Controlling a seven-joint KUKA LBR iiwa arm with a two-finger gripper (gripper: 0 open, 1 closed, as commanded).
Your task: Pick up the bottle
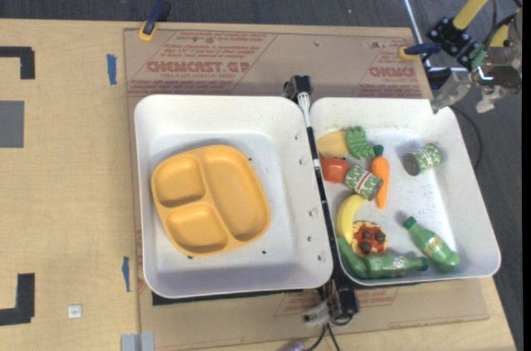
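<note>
A green bottle [431, 244] with a white label lies on its side in the right bin [477, 200], near its front right corner. A second green bottle [383, 264] lies along the bin's front wall, just left of the first. My gripper [461, 87] hangs over the far right corner of the right bin, well away from both bottles, and nothing shows in it.
The right bin also holds a small can [423, 159], a carrot [380, 179], a banana [348, 216], a pizza slice [369, 237] and several other toy foods [344, 148] along its left side. A yellow divided plate [210, 197] lies in the left bin [158, 125].
</note>
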